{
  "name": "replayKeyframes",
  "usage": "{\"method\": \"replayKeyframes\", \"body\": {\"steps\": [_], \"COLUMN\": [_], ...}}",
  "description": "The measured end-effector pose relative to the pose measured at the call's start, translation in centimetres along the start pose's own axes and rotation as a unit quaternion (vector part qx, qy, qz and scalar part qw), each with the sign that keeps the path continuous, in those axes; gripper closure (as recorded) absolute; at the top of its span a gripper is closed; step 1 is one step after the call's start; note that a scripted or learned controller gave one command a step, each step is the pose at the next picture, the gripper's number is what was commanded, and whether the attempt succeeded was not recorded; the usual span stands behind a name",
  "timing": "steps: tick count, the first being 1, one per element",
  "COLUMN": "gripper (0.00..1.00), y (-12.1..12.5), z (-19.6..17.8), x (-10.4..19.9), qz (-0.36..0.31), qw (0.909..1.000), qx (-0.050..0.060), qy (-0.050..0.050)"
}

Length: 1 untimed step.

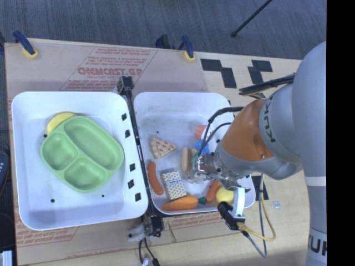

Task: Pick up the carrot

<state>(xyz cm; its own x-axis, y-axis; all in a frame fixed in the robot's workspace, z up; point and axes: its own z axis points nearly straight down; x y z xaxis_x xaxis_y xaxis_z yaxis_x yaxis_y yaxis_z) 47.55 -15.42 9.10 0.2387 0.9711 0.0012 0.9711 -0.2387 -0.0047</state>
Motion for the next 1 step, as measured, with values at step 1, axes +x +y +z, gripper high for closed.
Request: {"method": "replayKeyframes", "body": {"steps": [1], "gripper": [1.00], "y": [0.45], "z": [-0.02], "x": [-1.76], "qz": [-0.190], "qw": [0.9818], "qx": [0.000], "qy": [0.000]}}
